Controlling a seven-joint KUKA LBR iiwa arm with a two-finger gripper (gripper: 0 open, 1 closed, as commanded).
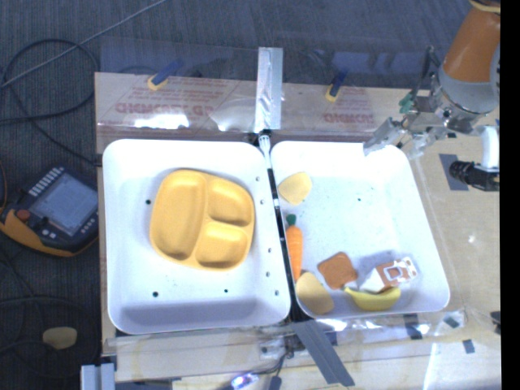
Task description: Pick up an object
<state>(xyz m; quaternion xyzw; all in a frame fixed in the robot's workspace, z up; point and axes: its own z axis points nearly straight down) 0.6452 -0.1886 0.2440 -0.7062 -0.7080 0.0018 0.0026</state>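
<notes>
While nothing was yet lifted, candidates lay in the right bin [361, 210]: carrot [293, 250] along the dividing wall, toast [336, 270], banana [374, 297] and small carton [395, 272] bunched near the front edge, probably tumbled there. The left bin [130, 287] held a yellow divided tray [201, 218]. The gripper [388, 136] hung at the right bin's far corner, well apart from everything, carrying nothing; spread or closed, could not tell.

Robotics lab workcell.
A grey-and-orange robot arm [474, 47] over two shallow white plastic bins [122, 242], an orange teach pendant [50, 214] and loose black cables [41, 55] on grey carpet.
</notes>
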